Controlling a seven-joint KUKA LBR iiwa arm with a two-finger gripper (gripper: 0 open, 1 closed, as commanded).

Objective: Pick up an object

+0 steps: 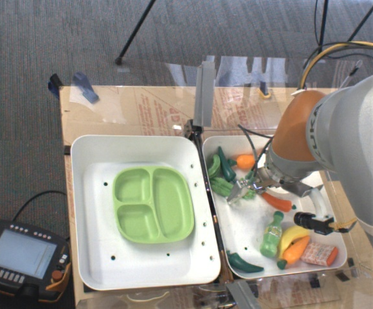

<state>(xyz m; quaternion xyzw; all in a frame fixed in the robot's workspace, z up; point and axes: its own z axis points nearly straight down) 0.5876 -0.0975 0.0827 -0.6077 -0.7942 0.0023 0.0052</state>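
**Over the right bin, a grey robot arm lowers its gripper among toy foods**

Across a wooden bench [141, 108] sit two shallow white bins, side by side. Reaching in from the right, the large grey arm [350, 131] with its orange band bends down over the right bin [336, 227]. The left bin [87, 166] carries a light green plate [153, 205] with three compartments, lying flat near its centre.

At the arm's end, the gripper [238, 194] hangs low over the upper left part of the right bin, just beside a cluster of green toy vegetables [220, 176]. Whether its metal fingers are parted or closed cannot be told from this angle, and nothing can be seen held between them.

Small toy foods are scattered around the right bin. An orange piece [245, 161] lies near the top, close to the green cluster. A red-orange carrot [277, 202] lies just right of the gripper. Further toward the front edge stand a green bottle [272, 234], a yellow banana [294, 235] and, at the front left corner, a dark green pepper [244, 262]. A flat red and white packet [319, 254] rests in the front right corner.
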